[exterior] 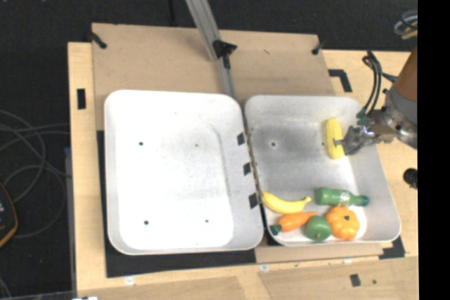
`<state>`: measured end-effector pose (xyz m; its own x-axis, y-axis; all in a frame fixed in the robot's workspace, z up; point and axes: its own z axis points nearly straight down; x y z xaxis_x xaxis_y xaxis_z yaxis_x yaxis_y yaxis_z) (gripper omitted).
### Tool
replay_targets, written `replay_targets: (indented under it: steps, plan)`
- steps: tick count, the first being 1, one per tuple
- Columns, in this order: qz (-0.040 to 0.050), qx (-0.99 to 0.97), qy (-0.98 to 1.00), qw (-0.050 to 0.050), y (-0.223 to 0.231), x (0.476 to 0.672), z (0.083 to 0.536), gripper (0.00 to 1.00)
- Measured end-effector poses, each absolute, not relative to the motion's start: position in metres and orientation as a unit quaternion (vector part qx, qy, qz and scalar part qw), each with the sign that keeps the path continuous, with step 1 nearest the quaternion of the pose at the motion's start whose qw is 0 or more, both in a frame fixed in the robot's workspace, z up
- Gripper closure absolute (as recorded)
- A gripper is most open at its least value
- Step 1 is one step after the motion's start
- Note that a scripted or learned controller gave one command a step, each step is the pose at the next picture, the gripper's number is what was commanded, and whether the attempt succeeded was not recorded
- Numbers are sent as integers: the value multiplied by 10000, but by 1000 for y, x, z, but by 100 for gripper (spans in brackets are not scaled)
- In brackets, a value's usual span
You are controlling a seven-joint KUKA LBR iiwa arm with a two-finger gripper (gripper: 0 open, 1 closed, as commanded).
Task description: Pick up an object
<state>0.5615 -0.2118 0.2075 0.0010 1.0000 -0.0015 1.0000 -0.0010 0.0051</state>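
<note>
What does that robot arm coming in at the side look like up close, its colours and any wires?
Little of the arm shows at the frame's right edge: a rounded orange-brown band above a grey metal wrist. Black cables loop beside it down toward the wrist. The gripper is small, made of pale grey and dark parts. The picture is too coarse to read any markings.

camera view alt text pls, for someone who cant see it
A gripper reaches in from the right beside a yellow object in the right bin. A banana, green bottle, carrot, green pepper and orange pumpkin cluster at its near edge.
</note>
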Motion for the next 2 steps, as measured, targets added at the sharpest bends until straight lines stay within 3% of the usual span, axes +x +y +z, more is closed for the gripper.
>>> replay_targets:
  steps: [2]
  plan:
    - [10, 7070, 7072, 15, -204, 561, 298, 100]
